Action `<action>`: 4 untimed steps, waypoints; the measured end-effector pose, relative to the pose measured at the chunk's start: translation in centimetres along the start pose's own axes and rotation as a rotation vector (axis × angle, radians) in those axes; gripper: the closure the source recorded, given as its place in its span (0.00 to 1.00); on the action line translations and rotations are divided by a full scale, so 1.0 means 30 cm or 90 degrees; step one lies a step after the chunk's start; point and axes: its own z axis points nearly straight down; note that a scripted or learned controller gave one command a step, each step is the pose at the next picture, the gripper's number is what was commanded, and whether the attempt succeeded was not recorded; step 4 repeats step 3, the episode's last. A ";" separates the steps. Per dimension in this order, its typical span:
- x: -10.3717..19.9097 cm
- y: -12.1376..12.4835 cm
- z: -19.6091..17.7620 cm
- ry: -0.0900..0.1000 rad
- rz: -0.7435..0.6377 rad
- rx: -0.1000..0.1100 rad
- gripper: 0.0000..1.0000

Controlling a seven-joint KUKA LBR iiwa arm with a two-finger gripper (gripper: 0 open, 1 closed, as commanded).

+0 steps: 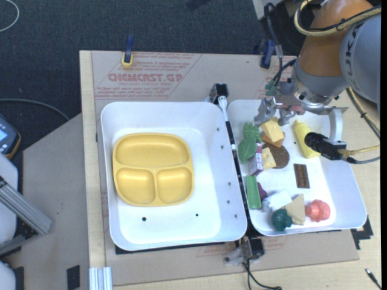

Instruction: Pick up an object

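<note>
Over the right bin's (354,189) far edge, my tool (270,110), its opening impossible to judge, just above a pale yellow wedge-shaped block (272,132), a green leafy piece (248,142) beside it.

The arm (344,35) comes in from the upper right, its orange band bulging above the grey wrist. Below the band the wrist tapers to a pale flange, and the gripper (270,109) juts out from it toward the lower left, slanted downward. Its metal fingers (265,111) are small and partly blurred; they seem to stand slightly apart, though that is hard to make out from this angle.
</note>
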 end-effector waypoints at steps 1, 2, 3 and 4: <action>0.040 0.025 -0.009 0.000 0.002 0.001 1.00; 0.033 0.041 -0.073 -0.001 0.003 0.000 1.00; 0.025 0.064 -0.035 -0.001 0.003 0.002 1.00; 0.025 0.064 -0.035 -0.001 0.003 0.002 1.00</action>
